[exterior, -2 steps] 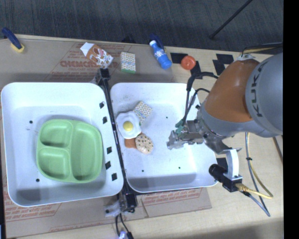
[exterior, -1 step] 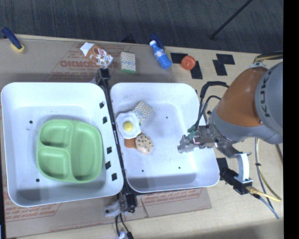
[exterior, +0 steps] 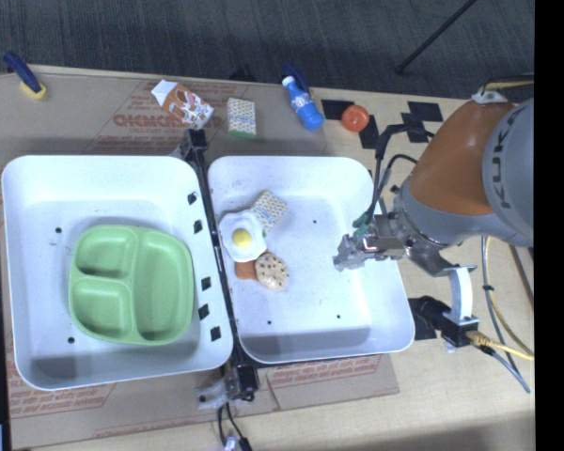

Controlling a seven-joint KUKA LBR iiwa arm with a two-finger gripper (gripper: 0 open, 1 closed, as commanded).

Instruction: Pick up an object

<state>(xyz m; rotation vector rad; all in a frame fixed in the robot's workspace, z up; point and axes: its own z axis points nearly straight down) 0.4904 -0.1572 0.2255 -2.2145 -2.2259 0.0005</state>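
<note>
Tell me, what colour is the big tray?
Light green tray, seen in the camera view.

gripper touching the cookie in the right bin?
Apart. The camera view shows bare white bin floor between the gripper near the right wall and the cookie beside the fried egg.

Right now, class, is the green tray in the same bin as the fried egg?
No, the green tray lies in the left bin, the fried egg in the right bin.

Beyond the gripper (exterior: pixel 350 255), past the tan cardboard-covered bench (exterior: pixel 432 393), lies dark grey carpet (exterior: pixel 216 17) crossed by a thin black pole (exterior: pixel 451 17).
</note>
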